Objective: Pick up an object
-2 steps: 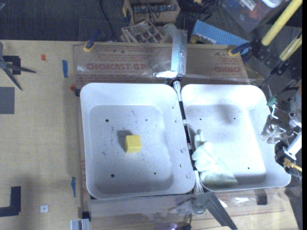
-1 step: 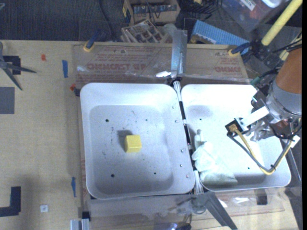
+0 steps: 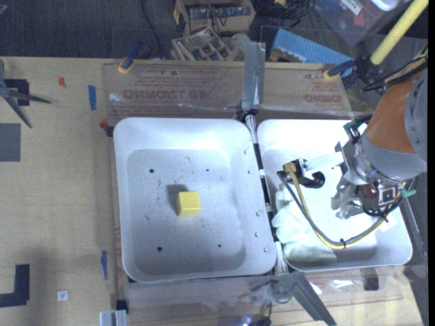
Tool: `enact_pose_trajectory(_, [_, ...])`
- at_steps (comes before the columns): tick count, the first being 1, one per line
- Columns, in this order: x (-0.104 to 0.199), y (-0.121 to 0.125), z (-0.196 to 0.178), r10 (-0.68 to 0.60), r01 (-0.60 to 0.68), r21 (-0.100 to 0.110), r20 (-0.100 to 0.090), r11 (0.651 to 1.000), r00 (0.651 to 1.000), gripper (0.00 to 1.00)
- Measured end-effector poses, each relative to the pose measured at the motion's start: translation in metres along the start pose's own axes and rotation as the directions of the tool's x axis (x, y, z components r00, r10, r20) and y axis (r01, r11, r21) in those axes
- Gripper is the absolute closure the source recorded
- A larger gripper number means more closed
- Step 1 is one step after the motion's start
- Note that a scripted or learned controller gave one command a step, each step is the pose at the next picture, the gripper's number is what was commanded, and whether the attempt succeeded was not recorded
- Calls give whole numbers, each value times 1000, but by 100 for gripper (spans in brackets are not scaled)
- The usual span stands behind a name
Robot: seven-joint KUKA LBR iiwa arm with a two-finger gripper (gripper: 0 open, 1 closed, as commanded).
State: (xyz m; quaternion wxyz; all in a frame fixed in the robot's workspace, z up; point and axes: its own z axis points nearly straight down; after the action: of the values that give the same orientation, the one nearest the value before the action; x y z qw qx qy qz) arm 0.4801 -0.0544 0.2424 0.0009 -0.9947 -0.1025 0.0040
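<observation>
A yellow cube (image 3: pixel 189 203) sits near the middle of the left bin (image 3: pixel 139 138), clear of every wall. In the right bin (image 3: pixel 299 141), crumpled white material (image 3: pixel 293 226) lies against the 7 o'clock corner. The gripper (image 3: pixel 344 206) hangs toward 3 o'clock, and its grip cannot be told.

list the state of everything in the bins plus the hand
yellow block, lying flat near the middle of the left bin, untouched
white crumpled wad, bunched against the left wall of the right bin
hand, over the right bin, well apart from the block
</observation>
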Motion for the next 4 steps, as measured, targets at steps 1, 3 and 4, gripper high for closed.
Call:
enact_pose_trajectory(1, [1, -8, 61, 5, -5, 1, 0, 1000, 1000, 100])
enact_pose_trajectory(3, [19, -80, -15, 6, -6, -7, -3, 1000, 1000, 100])
enact_pose_trajectory(4, [17, -54, 47, 6, -6, 0, 1, 1000, 1000, 100])
